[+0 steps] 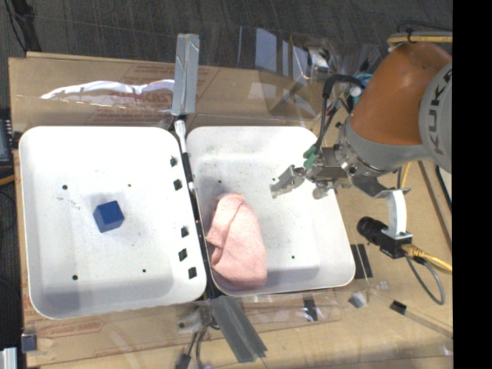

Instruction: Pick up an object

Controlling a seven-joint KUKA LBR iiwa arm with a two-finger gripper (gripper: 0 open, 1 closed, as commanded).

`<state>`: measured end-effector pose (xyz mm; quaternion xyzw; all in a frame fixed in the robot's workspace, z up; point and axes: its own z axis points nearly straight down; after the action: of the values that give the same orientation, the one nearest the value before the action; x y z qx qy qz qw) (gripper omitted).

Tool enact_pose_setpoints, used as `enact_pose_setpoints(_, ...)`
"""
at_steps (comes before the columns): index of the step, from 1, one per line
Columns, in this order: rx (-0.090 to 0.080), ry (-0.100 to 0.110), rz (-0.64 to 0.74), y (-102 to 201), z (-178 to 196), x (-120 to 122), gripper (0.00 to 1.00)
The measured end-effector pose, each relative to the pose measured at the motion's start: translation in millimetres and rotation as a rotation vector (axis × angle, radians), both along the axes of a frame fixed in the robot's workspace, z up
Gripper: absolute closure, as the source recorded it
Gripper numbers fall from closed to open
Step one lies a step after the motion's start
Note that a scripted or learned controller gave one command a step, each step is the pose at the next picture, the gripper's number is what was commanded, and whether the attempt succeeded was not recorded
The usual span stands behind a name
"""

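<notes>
Black letters "KU" (the rest cut off) show on the grey arm (400,106) at the frame's right edge. Low in the right bin (327,264) lies a crumpled pink cloth (237,241); the left bin (46,298) holds a small blue cube (109,215). Higher, over the right bin's upper right, the gripper (286,181) hangs with fingers parted, holding nothing.

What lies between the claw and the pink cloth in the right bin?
Bare white bin floor, in the camera view; the claw hangs up-right of the pink cloth.
</notes>
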<state>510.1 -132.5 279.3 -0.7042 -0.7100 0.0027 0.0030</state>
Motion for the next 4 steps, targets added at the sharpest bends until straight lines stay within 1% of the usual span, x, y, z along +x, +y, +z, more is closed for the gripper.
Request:
enact_pose_setpoints(1,0.001,0.002,0.085,7,-117,32,0.0)
enact_pose_setpoints(2,0.003,-0.003,0.249,12,-189,56,0.0)
enact_pose_setpoints(3,0.001,-0.005,0.29,36,-190,63,0.0)
enact_pose_setpoints(4,0.002,0.001,0.293,36,-183,63,1.0)
